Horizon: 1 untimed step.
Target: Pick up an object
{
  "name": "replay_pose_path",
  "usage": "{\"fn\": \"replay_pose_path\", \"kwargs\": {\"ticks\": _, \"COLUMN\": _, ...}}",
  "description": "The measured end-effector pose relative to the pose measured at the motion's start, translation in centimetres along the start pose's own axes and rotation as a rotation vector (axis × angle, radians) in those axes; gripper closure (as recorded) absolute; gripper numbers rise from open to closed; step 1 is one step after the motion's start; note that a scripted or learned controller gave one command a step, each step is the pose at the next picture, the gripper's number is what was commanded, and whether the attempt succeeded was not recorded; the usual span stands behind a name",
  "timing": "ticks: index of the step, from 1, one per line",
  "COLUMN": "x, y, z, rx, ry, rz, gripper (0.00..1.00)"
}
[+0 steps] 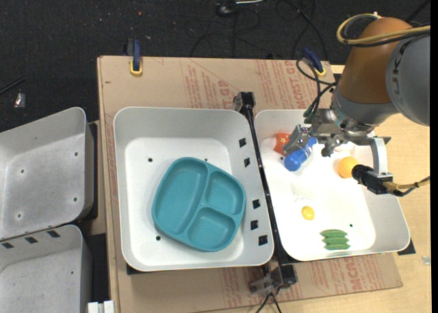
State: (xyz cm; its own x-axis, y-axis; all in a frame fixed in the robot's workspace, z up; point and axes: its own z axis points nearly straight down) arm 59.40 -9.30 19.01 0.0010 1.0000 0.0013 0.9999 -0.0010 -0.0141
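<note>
You've got the tabletop [178,75] carrying two white bins side by side, and that split looks deliberate: one bin to pick from, one to drop into. The left bin [137,127] holds just the teal divided plate [198,203], lying flat. The right bin [383,236] holds the small stuff, spread apart so each piece can be reached on its own.

Your arm [383,65] comes in from the right, orange band up top, wrist bent down over the right bin's upper half. The hand [301,146] sits low over the blue object [295,160], with the red item [280,142] just beside it at the bin's left wall. That blue piece looks like your target, but I can't tell from here whether the hand has closed on it or merely hangs above.

Smaller now: the orange ball [345,166] near the wrist, the green pods [335,238] at the front, and the little yellow piece [308,213] between them.
</note>
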Motion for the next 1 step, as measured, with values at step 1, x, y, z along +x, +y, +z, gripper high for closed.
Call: {"fn": "replay_pose_path", "kwargs": {"ticks": 1, "x": 0.02, "y": 0.3, "z": -0.79, "rx": -0.014, "ry": -0.001, "rz": -0.002, "gripper": 0.0}}
